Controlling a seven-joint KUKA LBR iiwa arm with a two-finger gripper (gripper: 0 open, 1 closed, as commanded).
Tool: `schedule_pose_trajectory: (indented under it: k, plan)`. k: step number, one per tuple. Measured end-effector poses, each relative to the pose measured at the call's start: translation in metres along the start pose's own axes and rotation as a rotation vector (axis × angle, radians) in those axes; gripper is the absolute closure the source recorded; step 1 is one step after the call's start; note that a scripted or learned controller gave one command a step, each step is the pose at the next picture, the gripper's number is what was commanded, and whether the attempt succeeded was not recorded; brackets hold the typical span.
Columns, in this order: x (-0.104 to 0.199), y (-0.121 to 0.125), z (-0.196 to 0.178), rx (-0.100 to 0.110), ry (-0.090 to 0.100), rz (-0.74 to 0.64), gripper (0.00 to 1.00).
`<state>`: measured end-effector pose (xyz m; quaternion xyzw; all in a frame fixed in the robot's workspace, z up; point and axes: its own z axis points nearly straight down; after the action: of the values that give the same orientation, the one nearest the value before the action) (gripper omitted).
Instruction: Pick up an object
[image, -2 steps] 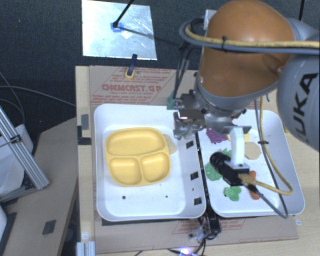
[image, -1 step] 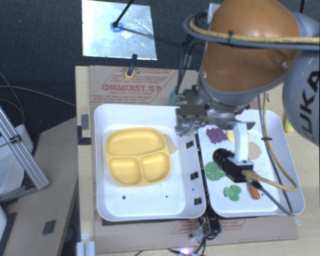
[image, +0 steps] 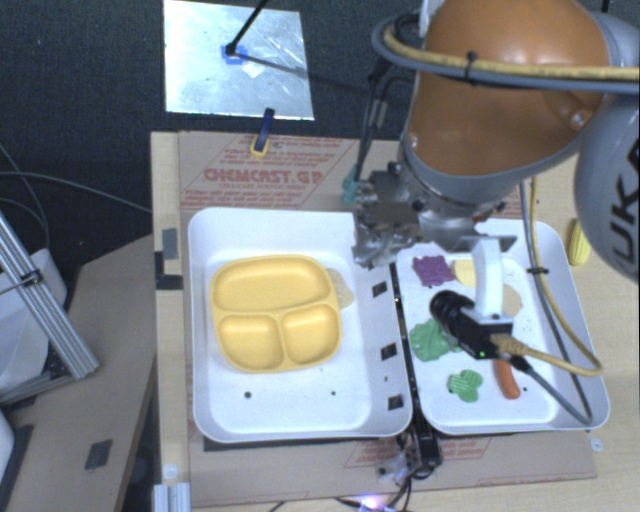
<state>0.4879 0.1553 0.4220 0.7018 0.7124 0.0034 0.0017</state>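
We see our arm (image: 500, 90) as a bulbous orange dome ringed by a grey band, with yellow and black cables looping round, and black lettering on its grey right-hand link.

The grey arm (image: 500, 90) (orange band uppermost) reached down from the right, its gripper (image: 385, 235) hanging low.
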Motion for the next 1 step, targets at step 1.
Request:
schedule_pose_trajectory:
  k: [1]
  plan:
    - [0.0003,0.0006,-0.011,-0.002,0.001,-0.006,1.0]
